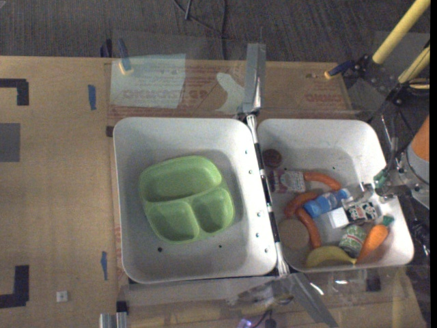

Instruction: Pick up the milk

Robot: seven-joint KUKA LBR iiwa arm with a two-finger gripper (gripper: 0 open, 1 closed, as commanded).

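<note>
Find the milk carton (355, 214), white with black cow patches, lying on its side in the right bin (321, 132), toward that bin's near right corner. Note a blue bottle (326, 202) touching it on the side nearer the bin's middle, and a carrot (374, 241) and green can (353, 238) just beside it toward the bin's near wall. See the gripper (379, 182) at the right bin's right wall, near the carton and seemingly apart from it, with nothing visibly held; cannot tell whether spread or closed. Expect little weight: probably a small, stiff box, smooth-skinned and apt to slip or twist if pinched at a corner. Take hold across the two long flat faces, near the middle. Beware the crowding in the right bin: likely to nudge the bottle or catch the carrot on the way down.
</note>
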